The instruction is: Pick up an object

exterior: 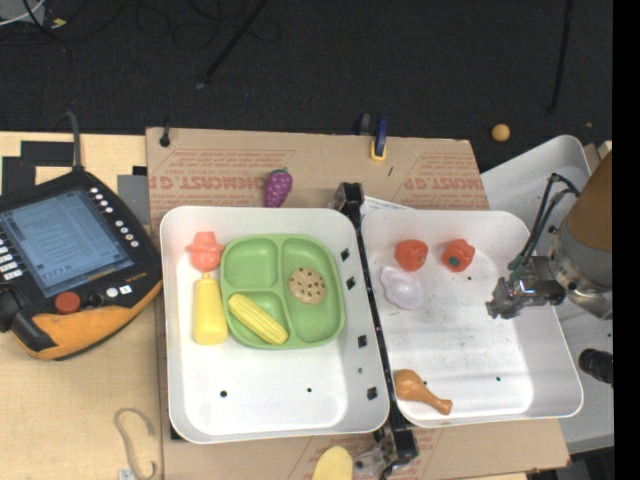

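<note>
The hand (503,303) hovers at the right bin's (500,393) right edge; its grip state cannot be told, nothing visibly lifted.

Arm (600,218) cut off at right edge; pincer (505,303) fingers too blurred to read

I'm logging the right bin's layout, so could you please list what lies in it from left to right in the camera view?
Clear plastic piece → orange drumstick (nearer the front edge) → orange-red tomato → the hand, over the bin's right side.
</note>
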`<action>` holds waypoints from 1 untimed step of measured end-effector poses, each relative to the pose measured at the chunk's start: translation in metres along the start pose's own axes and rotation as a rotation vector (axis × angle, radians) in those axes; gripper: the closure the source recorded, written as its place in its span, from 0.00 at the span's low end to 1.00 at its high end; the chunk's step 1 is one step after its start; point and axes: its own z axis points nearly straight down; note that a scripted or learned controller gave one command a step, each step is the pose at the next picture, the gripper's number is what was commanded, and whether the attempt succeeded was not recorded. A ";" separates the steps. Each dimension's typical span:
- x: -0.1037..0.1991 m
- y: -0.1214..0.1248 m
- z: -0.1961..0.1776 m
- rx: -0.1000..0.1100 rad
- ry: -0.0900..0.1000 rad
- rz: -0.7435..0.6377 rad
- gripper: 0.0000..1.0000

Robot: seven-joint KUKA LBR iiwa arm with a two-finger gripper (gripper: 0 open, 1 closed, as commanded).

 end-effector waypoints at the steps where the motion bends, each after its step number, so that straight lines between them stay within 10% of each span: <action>1: -0.001 0.000 -0.006 0.004 0.001 0.000 1.00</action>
